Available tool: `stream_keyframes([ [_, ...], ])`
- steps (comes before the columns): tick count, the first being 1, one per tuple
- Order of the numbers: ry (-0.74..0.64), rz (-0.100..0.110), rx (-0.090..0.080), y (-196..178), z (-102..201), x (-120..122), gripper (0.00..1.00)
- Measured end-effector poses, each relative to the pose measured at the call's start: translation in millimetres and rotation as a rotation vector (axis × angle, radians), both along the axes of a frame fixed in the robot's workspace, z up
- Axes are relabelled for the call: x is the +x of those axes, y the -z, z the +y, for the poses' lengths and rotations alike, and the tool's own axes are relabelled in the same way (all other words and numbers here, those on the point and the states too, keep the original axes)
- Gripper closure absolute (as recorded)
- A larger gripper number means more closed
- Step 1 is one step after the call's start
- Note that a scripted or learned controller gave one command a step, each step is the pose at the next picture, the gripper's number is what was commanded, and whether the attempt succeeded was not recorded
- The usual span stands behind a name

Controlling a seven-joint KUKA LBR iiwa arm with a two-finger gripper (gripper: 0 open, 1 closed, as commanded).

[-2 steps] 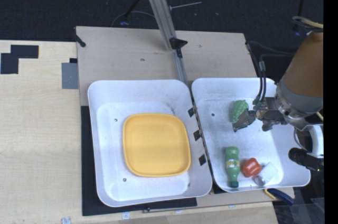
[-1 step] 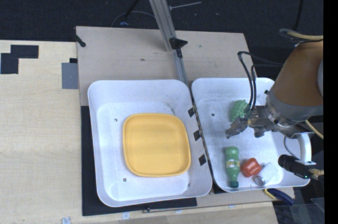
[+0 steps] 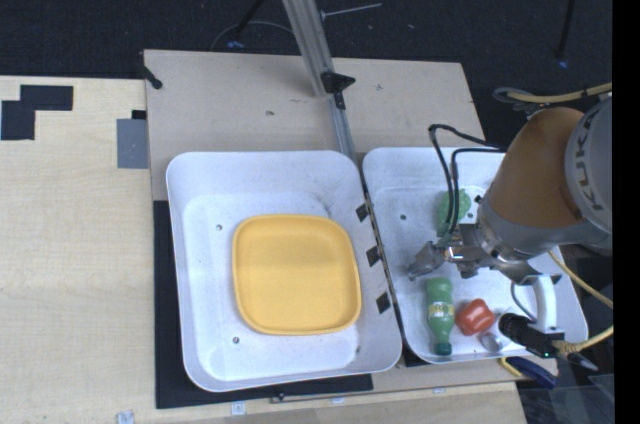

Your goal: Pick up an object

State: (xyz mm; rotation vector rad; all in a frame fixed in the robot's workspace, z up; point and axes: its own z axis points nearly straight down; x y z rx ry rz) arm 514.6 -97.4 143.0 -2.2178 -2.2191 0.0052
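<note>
Here we see the grey arm's two-finger gripper low in the right white bin, just above a green plastic bottle lying beside a small red block. We cannot tell how far its fingers are spread. A square yellow plate fills the left white bin.

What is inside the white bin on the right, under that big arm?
The right bin holds a green bottle, a red object and a light green item. The arm covers the rest; the claw hovers over it.
</note>
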Motion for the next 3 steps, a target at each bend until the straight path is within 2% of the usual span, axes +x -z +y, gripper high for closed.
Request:
stream_keyframes([
  [1,0.001,-0.004,-0.001,51.1,0.1,-0.2,0.0],
  [2,0.002,-0.006,-0.001,39.9,-0.8,0.3,1.0],
  [3,0.001,-0.01,-0.001,-22.1,1.6,0.6,1.0],
])
